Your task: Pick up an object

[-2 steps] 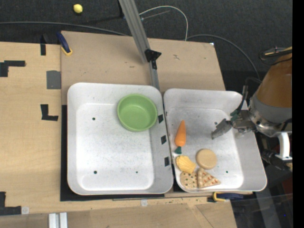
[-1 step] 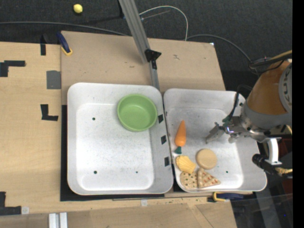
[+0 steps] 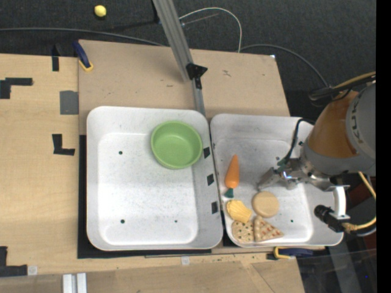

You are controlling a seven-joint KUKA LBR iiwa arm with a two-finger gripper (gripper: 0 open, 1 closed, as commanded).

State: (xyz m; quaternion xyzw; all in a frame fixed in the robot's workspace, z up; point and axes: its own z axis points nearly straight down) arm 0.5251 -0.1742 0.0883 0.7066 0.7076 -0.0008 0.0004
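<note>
White plastic forms two shallow bins set side by side on the tabletop (image 3: 140, 78). The left bin (image 3: 110, 224) occupies the centre of the frame, and the right bin (image 3: 244, 133) lies toward the lower right. A green bowl (image 3: 176, 144) is seated upright in the upper right part of the left bin.

Five food items are grouped in the lower left part of the right bin. An orange carrot (image 3: 232, 173) with a green stub at its lower end is laid near the bin's left wall. Below it, a yellow corn piece (image 3: 238, 210) is located. A round tan biscuit (image 3: 265, 204) is placed just to the right of the corn. A round cracker (image 3: 242, 231) and a pizza slice (image 3: 267, 231) are positioned along the bottom wall, touching each other.

The arm enters from the right edge of the frame, with its orange band visible above the wrist. The gripper (image 3: 274, 179) is positioned low in the right bin, just above the biscuit and to the right of the carrot. Whether the fingers are apart or together cannot be determined. No item is seen between them.
</note>
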